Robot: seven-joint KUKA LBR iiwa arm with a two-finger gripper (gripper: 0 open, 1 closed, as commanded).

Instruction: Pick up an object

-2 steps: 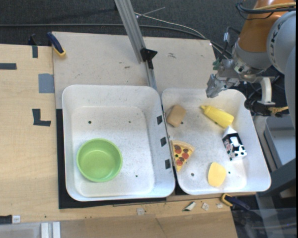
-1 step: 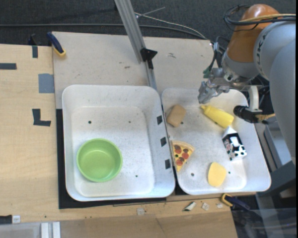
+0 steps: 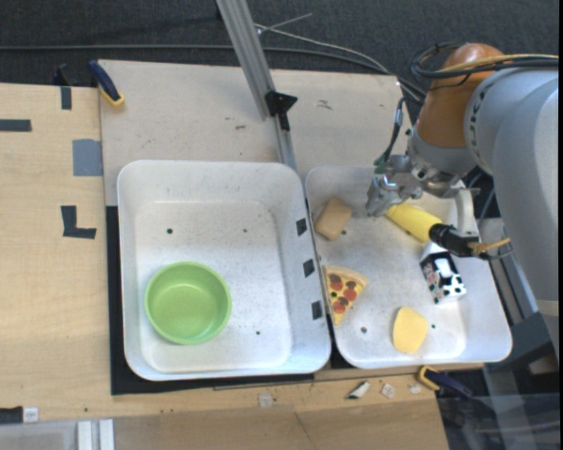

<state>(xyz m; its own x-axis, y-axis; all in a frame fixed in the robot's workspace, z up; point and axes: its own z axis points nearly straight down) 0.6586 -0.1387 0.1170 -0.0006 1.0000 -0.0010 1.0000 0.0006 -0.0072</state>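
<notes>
The gripper [image 3: 383, 193] sits low over the upper part of the right bin [image 3: 479, 350], near its back rim. Whether it is wide, narrow or holding anything cannot be told from this view. The arm [image 3: 507, 129] enters from the right, its orange band [image 3: 450, 92] directly above the wrist.

Contents of the right bin:
- A tan block [image 3: 334, 219] lies just left of the gripper, near the bin's left wall.
- A yellow banana [image 3: 415, 221] lies just right of the gripper, angled down to the right.
- A black-and-white item [image 3: 442, 275] lies below the banana.
- A pizza slice [image 3: 342, 292] lies near the left wall.
- A yellow piece [image 3: 410, 330] lies toward the front.

The left bin [image 3: 206, 181] holds a green bowl [image 3: 188, 303] in its front left area. Both bins rest on the surface [image 3: 38, 251].
</notes>
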